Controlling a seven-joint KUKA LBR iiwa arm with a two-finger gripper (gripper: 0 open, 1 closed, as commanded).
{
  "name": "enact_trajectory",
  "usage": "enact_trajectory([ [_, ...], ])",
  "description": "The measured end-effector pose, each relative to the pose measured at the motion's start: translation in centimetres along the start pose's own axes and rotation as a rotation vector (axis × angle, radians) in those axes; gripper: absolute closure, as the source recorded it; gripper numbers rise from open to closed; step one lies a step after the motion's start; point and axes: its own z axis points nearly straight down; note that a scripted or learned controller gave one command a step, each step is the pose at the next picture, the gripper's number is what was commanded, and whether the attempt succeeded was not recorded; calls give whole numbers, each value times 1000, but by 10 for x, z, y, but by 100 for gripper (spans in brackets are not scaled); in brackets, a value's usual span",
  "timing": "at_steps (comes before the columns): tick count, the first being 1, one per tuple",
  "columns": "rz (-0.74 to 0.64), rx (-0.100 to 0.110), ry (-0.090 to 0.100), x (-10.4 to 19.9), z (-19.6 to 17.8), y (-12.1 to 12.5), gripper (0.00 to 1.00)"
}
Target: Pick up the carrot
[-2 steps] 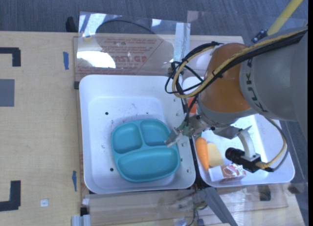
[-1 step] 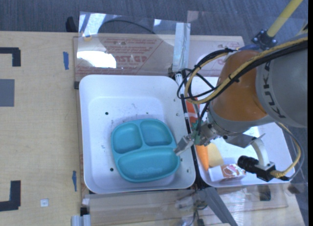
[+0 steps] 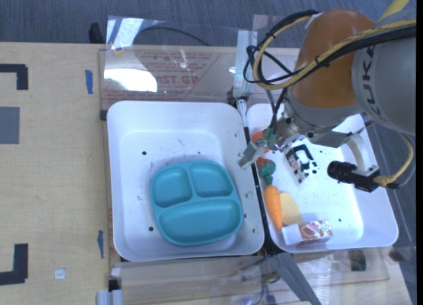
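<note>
The orange carrot (image 3: pixel 272 204) with its green top (image 3: pixel 266 170) lies along the left wall of the right bin (image 3: pixel 377 224), pointing toward the front. My gripper (image 3: pixel 259 148) hangs just above the carrot's green end, near the wall between the two bins. A grey finger (image 3: pixel 248 156) reaches out over the left bin's edge. The orange band and the cables of the arm cover the back of the right bin.
A teal divided plate (image 3: pixel 195 201) sits in the left bin (image 3: pixel 132 132). Beside the carrot lie a yellow wedge (image 3: pixel 289 208) and a red-and-white packet (image 3: pixel 315 230). A small black-and-white piece (image 3: pixel 301 160) rests mid-bin.
</note>
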Motion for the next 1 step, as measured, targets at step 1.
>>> enact_trajectory([
  [1, 235, 7, 4, -98, 63, -55, 0],
])
